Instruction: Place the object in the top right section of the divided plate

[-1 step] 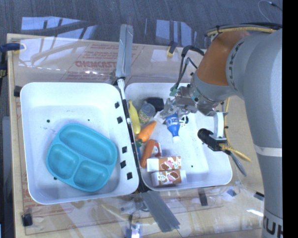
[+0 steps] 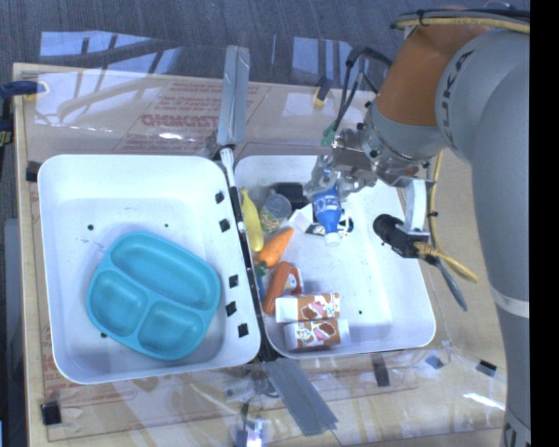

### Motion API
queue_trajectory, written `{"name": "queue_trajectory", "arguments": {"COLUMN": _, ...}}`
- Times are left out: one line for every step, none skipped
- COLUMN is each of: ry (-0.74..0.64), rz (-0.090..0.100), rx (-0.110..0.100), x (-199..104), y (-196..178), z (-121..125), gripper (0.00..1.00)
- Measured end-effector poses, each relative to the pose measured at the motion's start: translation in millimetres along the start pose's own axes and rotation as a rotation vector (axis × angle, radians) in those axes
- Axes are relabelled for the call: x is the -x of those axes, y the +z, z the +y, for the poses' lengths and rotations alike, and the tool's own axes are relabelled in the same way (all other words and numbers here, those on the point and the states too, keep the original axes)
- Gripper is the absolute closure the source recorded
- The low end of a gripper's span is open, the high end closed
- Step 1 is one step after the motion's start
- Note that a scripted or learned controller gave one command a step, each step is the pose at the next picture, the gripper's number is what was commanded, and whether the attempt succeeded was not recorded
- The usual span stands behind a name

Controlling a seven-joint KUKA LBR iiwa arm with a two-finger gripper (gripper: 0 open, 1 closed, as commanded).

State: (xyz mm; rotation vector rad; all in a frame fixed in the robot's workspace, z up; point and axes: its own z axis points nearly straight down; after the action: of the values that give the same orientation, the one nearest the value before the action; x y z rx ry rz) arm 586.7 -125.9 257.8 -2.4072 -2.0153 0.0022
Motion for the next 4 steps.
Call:
{"name": "queue_trajectory", "arguments": {"ry": -0.208, "rz": 0.0, "rx": -0.001, "x": -47, "y": -7, "z": -102, "gripper": 1.0}}
{"name": "queue_trajectory", "arguments": {"ry": -0.202, "rz": -0.001, "rx": -0.001, "x": -111, "y": 3, "z": -129, "gripper": 1.0}}
{"name": "queue_trajectory", "arguments": {"ry": -0.247, "rz": -0.002, "rx": -0.003, "x": -166, "y": 35, "z": -142, "gripper": 1.0}}
{"name": "queue_trajectory", "arguments": {"ry": -0.26, "rz": -0.002, "rx": -0.002, "x": -198, "y": 49, "z": -112, "gripper": 1.0}}
